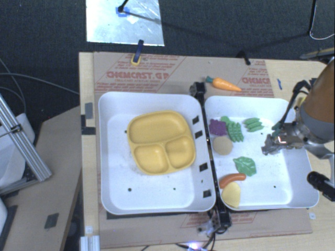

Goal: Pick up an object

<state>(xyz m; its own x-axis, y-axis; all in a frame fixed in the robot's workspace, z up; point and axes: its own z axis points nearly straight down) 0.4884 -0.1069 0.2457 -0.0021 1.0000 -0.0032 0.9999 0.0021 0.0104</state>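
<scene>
The right bin (272, 192) holds small toy foods: a purple grape bunch (216, 126), a dark green leafy piece (235, 130), a light green pea pod (253, 124), a beige round piece (223, 146), a green leaf (245, 164), a red sausage (231, 179) and a yellow round piece (232, 194). My gripper (272, 144) hangs over the right part of this bin, right of the leaf and below the pea pod. Nothing shows between its fingers.
The left bin (112, 192) holds a yellow three-compartment plate (158, 141). A toy carrot (224, 84) lies on the cardboard behind the right bin. A black divider with clips runs between the bins. A blue and yellow clip (137, 53) sits at the cardboard's back edge.
</scene>
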